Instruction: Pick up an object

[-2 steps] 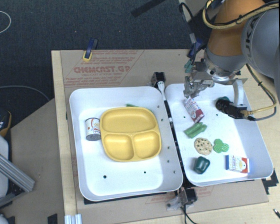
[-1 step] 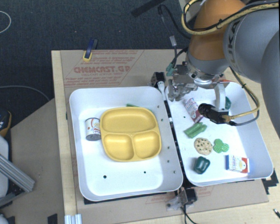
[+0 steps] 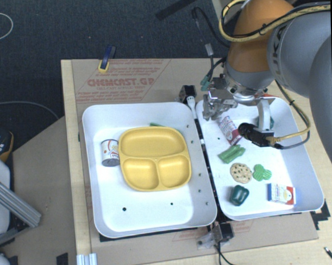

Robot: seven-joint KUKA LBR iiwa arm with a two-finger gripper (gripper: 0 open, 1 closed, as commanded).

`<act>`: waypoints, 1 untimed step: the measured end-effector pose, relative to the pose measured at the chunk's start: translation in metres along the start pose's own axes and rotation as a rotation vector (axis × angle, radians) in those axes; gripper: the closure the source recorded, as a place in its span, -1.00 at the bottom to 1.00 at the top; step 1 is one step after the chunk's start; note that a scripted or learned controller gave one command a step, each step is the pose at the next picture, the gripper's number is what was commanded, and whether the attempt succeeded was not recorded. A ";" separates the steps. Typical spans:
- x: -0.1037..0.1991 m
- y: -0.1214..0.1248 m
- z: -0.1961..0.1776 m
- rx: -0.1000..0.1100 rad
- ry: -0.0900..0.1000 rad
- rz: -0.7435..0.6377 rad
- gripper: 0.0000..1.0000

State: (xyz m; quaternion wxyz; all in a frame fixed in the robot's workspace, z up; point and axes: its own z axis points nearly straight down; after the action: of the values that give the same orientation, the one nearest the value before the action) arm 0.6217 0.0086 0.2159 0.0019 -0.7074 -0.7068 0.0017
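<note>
My fingers (image 3: 213, 108) hang over the right bin (image 3: 306, 168), near a small packet (image 3: 228, 127); a yellow divided plate (image 3: 154, 157) and a can (image 3: 109, 153) lie in the left bin (image 3: 97, 197).

- Bright, even overhead light; the white bins (image 3: 101, 158) look nearly washed out.
- Soft, short shadows lie beside the yellow tray (image 3: 155, 157).
- Glare sits on the orange band (image 3: 255, 39).
- The picture is slightly soft, and the dark floor (image 3: 43, 41) looks grainy.

one fixed overhead camera, slanting down on both bins (image 3: 96, 159)
</note>
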 end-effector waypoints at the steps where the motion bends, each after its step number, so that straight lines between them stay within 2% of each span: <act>1: -0.008 0.004 -0.015 -0.009 -0.001 0.000 1.00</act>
State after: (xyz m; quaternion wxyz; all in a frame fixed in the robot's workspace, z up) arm 0.6253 0.0002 0.2309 -0.0014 -0.7073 -0.7069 -0.0010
